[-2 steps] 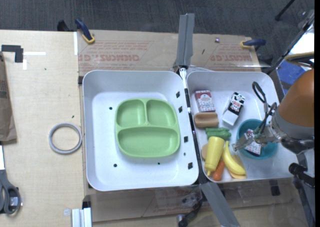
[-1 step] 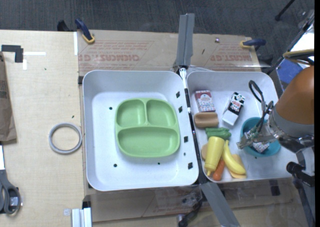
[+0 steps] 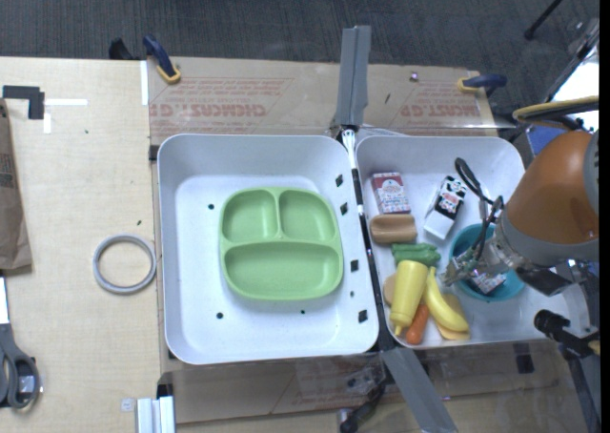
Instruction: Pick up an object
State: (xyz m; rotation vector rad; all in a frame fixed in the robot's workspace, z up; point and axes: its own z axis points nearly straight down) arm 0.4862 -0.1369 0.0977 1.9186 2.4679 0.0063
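Seen from above at a slant: two white bins side by side on the worktop [image 3: 86,164]. In the left bin [image 3: 181,231], a green divided plate [image 3: 280,243] lying flat at centre. In the right bin [image 3: 496,156], a red carton [image 3: 389,193] at 11 o'clock, a hot-dog bun [image 3: 393,228] just below it, a black-and-white carton [image 3: 445,204] toward 12, a yellow bottle with green cap [image 3: 408,283], a banana [image 3: 445,307] and a carrot [image 3: 416,325] clustered at 7 o'clock. Gripper [image 3: 477,267] low at 3 o'clock, over a teal bowl [image 3: 472,240]; whether fingers apart or together, cannot tell. Outside, a tape ring [image 3: 125,263] at 9 o'clock.
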